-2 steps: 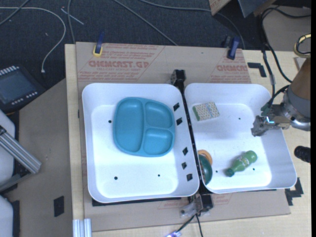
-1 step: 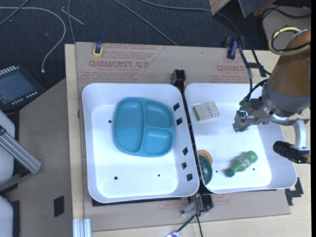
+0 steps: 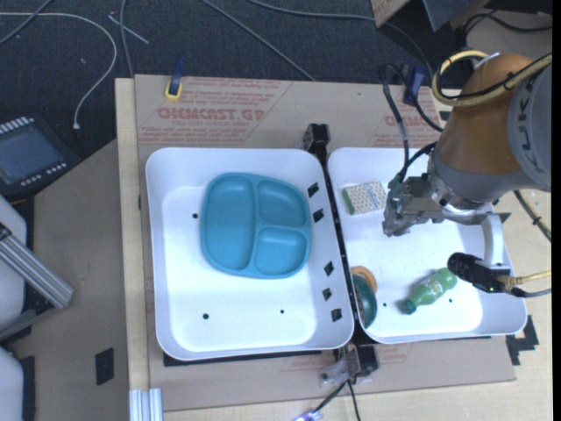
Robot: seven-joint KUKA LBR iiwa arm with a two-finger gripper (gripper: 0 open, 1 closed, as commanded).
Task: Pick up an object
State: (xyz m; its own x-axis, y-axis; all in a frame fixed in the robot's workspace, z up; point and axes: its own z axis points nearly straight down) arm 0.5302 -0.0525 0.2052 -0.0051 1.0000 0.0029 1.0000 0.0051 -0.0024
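My gripper [image 3: 396, 226] hangs over the middle of the right bin [image 3: 386, 261], pointing down, with nothing seen between its tips. Just up and left of it lies a small pale packet with green print [image 3: 362, 196]. A green bottle [image 3: 429, 290] lies on its side near the bin's front, below and right of the gripper. At the front left corner of that bin rests a teal and orange round object [image 3: 364, 291] against the wall.
The left bin [image 3: 175, 261] holds a blue divided plate [image 3: 256, 224]. A black divider with clips [image 3: 326, 235] runs between the two bins. Cardboard [image 3: 219, 103] lies under both bins, and cables trail across the dark floor behind.
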